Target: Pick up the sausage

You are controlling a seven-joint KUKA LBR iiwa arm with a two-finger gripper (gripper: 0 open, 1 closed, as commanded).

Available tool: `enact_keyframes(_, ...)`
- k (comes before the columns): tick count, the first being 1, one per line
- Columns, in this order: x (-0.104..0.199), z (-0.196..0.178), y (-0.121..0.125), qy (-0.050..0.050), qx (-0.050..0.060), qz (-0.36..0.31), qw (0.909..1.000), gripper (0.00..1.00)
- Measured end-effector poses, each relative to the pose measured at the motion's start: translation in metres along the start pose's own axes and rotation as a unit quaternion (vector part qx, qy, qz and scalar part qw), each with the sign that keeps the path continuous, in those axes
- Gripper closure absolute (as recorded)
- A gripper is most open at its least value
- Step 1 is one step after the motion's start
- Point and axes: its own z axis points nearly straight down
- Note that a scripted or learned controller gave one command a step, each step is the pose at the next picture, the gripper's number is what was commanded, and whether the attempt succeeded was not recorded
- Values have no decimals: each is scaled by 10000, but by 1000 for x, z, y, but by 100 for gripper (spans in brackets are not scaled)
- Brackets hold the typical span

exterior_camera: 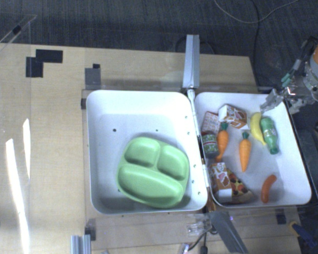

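Observation:
The sausage (pixel 267 188) is a short orange-red piece lying by itself in the near right corner of the right bin (pixel 302 179). My gripper (pixel 271 101) hangs at that bin's far right edge, above the rim, well away from the sausage and with nothing visibly held. Below the gripper lie a green bottle (pixel 269 135) and a yellow banana (pixel 256 128).
Two carrots (pixel 244 151) (pixel 222 140), a small carton (pixel 233 116), a packet (pixel 210 122), a can (pixel 209 145) and a pizza box (pixel 229 182) crowd the right bin's left and middle. A green sectioned tray (pixel 153 171) lies in the left bin (pixel 103 142).

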Motion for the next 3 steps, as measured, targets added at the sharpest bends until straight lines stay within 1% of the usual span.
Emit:
enact_keyframes(1, -22, 132, -29, 2, 11, -156, 9999, 0)
enact_keyframes(2, -14, 117, -110, 2, 3, -984, 9951, 0)
enact_keyframes(3, -22, 160, -117, -5, -25, -1725, 9850, 0)
